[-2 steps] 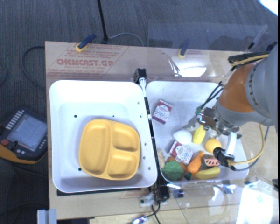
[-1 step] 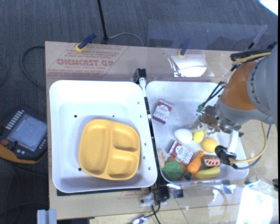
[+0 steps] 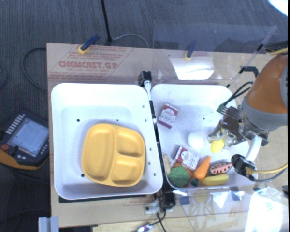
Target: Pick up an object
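Note:
The right bin [image 3: 193, 93] holds several small items: a red carton [image 3: 167, 115], a white egg-like ball [image 3: 196, 140], a second red carton [image 3: 187, 157], a green vegetable [image 3: 180, 176], an orange carrot [image 3: 201, 168], a banana [image 3: 215, 180] and a red-brown piece [image 3: 220, 168]. My gripper [image 3: 221, 140] hangs low over the bin's right side, just right of the white ball. A small yellow object [image 3: 217, 146] sits at its fingertips, but how the fingers stand around it is hidden by the wrist.
The left bin [image 3: 67, 105] carries a yellow divided plate [image 3: 113, 153]. A black divider bar [image 3: 152, 115] runs between the bins. The arm's cables [image 3: 261, 170] loop over the right bin's right rim. A handheld pendant [image 3: 21, 139] lies on the floor at left.

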You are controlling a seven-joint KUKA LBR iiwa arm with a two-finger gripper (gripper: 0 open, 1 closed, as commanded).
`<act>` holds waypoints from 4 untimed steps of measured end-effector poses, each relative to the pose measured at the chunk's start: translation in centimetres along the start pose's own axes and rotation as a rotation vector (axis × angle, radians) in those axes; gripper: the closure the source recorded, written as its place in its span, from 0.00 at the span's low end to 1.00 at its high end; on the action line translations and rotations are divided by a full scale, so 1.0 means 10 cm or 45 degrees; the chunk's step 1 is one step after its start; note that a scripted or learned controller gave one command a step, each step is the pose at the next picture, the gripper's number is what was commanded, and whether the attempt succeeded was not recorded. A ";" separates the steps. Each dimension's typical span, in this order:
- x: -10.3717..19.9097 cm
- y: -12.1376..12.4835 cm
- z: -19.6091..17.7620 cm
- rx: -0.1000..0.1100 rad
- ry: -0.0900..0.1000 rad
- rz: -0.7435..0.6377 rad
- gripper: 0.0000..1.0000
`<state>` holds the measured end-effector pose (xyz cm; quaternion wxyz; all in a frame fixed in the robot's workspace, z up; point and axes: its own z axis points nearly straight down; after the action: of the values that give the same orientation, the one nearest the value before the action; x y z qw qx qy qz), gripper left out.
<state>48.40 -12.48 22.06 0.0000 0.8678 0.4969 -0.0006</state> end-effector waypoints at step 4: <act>0.80 1.00 1.32 -0.014 0.003 0.591 0.00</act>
<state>61.08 -10.67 8.87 0.0043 0.9588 0.2841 0.0031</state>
